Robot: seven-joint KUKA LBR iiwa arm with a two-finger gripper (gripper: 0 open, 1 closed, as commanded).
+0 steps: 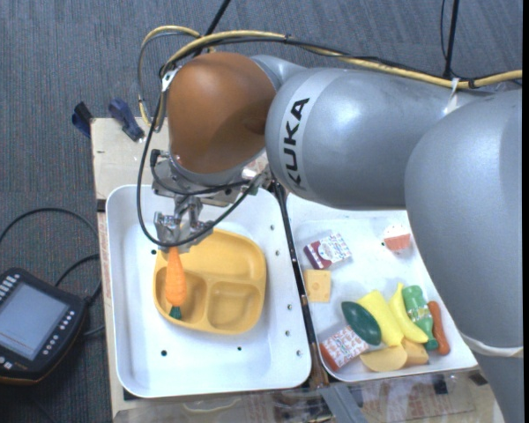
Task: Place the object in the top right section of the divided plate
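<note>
An orange toy carrot (175, 278) with a green tip lies along the left side of the yellow divided plate (238, 267), which sits in the left white bin (128, 342). The carrot's green end points toward the front rim of the plate. My gripper (177, 233) hangs directly over the carrot's upper end, at the plate's back left edge. The carrot's top meets the underside of the gripper, so contact between them is unclear. The large brown wrist dome (216, 113) hides the bin's back edge.
The right bin (370, 223) holds several toys: a small carton (328, 250), a cheese cube (316, 285), a dark green piece (361, 322), a banana (390, 315), a green bottle (416, 307). A teach pendant (22, 324) lies left of the bench.
</note>
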